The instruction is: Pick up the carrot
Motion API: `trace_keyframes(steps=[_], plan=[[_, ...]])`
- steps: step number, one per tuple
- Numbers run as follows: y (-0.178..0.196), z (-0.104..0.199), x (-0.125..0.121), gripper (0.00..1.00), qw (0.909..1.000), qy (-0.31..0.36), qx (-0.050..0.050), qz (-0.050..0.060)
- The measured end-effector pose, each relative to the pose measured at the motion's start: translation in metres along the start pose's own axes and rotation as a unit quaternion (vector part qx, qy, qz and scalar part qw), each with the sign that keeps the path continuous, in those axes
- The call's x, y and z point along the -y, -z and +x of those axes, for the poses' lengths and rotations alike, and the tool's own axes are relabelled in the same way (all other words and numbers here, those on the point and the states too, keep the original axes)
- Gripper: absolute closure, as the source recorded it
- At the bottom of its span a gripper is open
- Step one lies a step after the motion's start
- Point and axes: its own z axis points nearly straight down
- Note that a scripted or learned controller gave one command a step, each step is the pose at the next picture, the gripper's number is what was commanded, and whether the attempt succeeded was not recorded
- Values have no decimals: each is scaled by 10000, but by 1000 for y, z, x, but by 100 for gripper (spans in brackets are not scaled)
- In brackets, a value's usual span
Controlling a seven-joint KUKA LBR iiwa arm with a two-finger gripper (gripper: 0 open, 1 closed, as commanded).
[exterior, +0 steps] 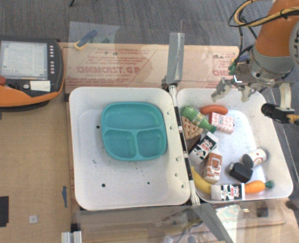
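The arm (278,32) reaches in from the right and hangs above the far edge of the right bin (278,151). Its gripper (234,91) has its jaws spread apart, with nothing between them; the two fingers (221,90) point down toward the bin's back rim and touch none of the objects.

The carrot (255,187) lies at the near right corner of the right bin, orange with a green tip, just beside a white milk carton (229,191) and well apart from the gripper. A black object (240,171) sits just behind it, and a banana (201,182) curves along the bin's near left side. Nearer the gripper lie a red sausage (213,109), a green bottle (196,118) and a small pink box (222,122).

The left bin (83,156) holds a teal divided plate (134,131). A teach pendant (23,70) rests on the table (28,161) at far left.
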Motion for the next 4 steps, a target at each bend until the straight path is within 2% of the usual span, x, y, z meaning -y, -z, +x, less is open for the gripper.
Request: trace_keyframes(steps=[1, 2, 3, 4], plan=[[-109, -96, 36, 0, 10000, 39, -26, -47], [-105, -93, -20, 0, 10000, -56, -44, 33], [-115, -1, -9, 0, 9946, 1028, 30, -115], [-116, -1, 70, 0, 9783, 2067, 29, -112]])
